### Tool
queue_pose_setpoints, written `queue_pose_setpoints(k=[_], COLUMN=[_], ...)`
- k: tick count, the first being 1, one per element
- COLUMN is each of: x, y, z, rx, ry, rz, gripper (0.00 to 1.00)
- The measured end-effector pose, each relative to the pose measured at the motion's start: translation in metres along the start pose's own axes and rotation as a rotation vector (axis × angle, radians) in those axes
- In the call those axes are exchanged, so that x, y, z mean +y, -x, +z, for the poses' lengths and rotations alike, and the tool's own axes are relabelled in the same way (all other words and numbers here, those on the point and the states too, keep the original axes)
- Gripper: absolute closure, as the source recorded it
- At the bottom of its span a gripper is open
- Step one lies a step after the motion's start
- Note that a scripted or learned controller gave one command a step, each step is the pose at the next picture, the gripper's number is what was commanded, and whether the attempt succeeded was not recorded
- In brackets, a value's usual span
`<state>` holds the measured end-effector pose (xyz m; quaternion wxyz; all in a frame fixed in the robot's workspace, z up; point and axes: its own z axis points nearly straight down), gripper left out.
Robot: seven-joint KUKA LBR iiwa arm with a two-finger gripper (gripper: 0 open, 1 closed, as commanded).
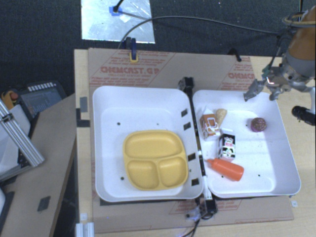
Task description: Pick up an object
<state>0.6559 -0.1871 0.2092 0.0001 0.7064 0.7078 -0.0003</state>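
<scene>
Two white bins: one yellow tray; five small objects. Tool open, empty.

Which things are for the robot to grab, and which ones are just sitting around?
For the job:
gripper, open, above the right bin's far edge
maroon ball
orange carrot
cow-print carton
brown-and-white carton
tan cone

Just lying about:
yellow divided plate in the left bin
clamp
foil sheet

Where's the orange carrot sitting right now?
The carrot lies in the right bin near its front edge, just below the small black-and-white carton and close to the divider between the bins.
</scene>
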Motion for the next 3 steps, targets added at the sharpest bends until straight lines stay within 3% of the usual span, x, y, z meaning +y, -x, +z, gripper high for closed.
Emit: queue_pose_setpoints(k=[2,3], x=[0.007,0.009], y=[0.001,0.001], z=[0.099,0.084], rx=[0.001,-0.002], ry=[-0.001,0.007], rz=[-0.003,-0.006], gripper=[0.0,1.0])
